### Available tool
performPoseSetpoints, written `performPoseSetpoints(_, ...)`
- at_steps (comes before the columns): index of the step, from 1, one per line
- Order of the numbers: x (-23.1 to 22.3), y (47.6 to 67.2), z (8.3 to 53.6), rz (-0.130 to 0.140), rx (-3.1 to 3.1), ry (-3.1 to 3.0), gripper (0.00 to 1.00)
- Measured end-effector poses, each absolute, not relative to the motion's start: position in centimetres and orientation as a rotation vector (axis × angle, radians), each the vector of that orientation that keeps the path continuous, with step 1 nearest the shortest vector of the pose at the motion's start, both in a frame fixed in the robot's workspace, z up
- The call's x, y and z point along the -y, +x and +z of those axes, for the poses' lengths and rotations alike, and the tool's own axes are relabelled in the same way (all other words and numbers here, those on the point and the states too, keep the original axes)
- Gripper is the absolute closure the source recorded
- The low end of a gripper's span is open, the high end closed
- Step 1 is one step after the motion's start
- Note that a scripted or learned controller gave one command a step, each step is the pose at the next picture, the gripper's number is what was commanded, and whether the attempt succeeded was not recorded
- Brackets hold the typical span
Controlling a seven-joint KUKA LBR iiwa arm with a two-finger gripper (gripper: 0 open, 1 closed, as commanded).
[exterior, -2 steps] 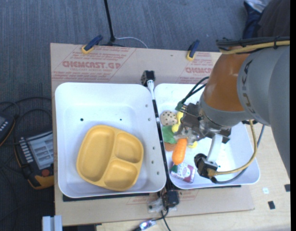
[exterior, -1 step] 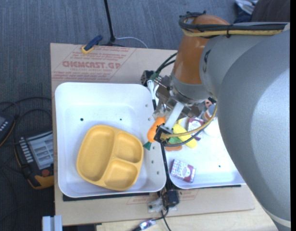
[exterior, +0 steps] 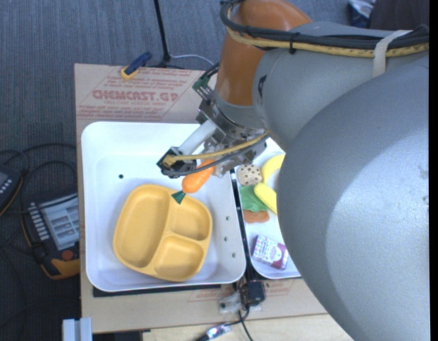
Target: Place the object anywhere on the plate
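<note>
Seemingly mid-delivery, the claw [exterior: 205,166] hangs over the left bin [exterior: 98,155] with a toy carrot [exterior: 198,180] at its tip; whether it is clamped on the carrot cannot be told. The carrot's green end overlaps the far rim of the yellow plate [exterior: 144,226]. Released here, it could tip outward off that rim. Open room lies toward the plate's middle.

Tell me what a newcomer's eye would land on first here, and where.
The huge grey arm with its orange band looms over the right side. A yellow divided plate lies in the left bin, and an orange carrot is at the plate's upper right rim, close to the arm's tip.
</note>
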State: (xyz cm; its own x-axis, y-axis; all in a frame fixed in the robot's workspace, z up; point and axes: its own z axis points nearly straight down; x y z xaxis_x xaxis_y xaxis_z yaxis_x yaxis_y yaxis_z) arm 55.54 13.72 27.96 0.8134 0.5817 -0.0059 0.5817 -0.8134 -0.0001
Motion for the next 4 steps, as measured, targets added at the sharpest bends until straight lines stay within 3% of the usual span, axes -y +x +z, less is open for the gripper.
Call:
performPoseSetpoints(1, -13.6, 55.6, 28.0, -0.010, -0.954, 2.991, 0.00)
performPoseSetpoints(2, -10.1, 56.9, 21.7, -0.024, -0.903, 3.006, 0.00)
performPoseSetpoints(3, -10.3, 57.0, 22.9, -0.023, -0.914, 3.004, 1.00)
performPoseSetpoints(4, -16.0, 53.8, 21.8, -0.014, -0.842, 3.027, 1.00)
